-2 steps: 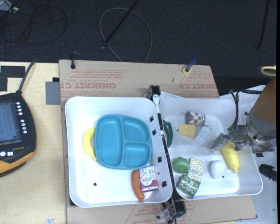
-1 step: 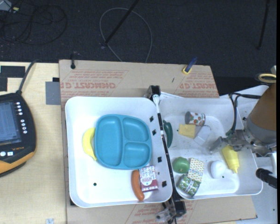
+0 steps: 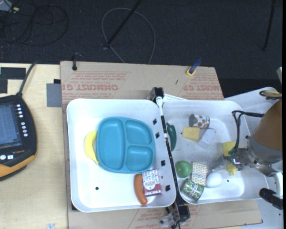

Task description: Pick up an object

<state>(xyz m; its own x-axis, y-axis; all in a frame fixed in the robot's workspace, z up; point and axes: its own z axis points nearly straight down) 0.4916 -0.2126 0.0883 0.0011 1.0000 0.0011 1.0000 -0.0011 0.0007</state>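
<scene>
Camera view: arm (image 3: 271, 132) cut off at the right edge, its claw (image 3: 227, 168) low over the right bin (image 3: 238, 194) amid cables; whether it is spread or pressed together cannot be told. A yellow item (image 3: 90, 146) lies half hidden under the blue divided plate (image 3: 125, 144) in the left bin (image 3: 81, 175). Nearest the claw, in the right bin: white egg (image 3: 213, 179), smooth and oval, beside a patterned packet (image 3: 199, 171), green cup (image 3: 192, 190) and green ball (image 3: 183, 168).
</scene>
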